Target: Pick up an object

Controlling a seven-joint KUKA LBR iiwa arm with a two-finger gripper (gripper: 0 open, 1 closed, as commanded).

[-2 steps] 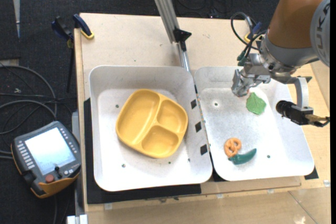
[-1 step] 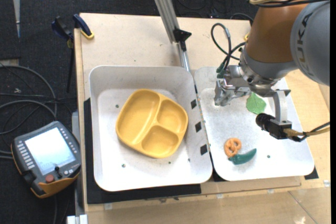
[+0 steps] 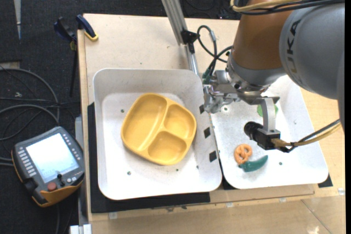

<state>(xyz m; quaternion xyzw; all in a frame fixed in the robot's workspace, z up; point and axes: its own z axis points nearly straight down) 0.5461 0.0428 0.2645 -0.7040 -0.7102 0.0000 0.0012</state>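
Observation:
A yellow divided plate (image 3: pixel 159 129) lies in the left bin (image 3: pixel 109 172). In the right bin (image 3: pixel 307 161) an orange pretzel-shaped piece (image 3: pixel 242 153) rests against a dark teal piece (image 3: pixel 254 164) near the front. A bit of light green (image 3: pixel 275 109) peeks out from behind the arm's bracket. My gripper (image 3: pixel 214 100) hangs from the grey and orange arm over the inner left edge of the right bin, close to the wall between the bins. It is up and left of the pretzel piece, and nothing is seen in its grasp.
A slanted metal pole (image 3: pixel 173 8) crosses the bench behind the bins. A black camera block (image 3: pixel 262 137) on the arm hangs just above the pretzel piece. A teach pendant (image 3: pixel 46 164) lies off the bench at the left, and a blue and yellow clamp (image 3: pixel 82 27) sits at the back left corner.

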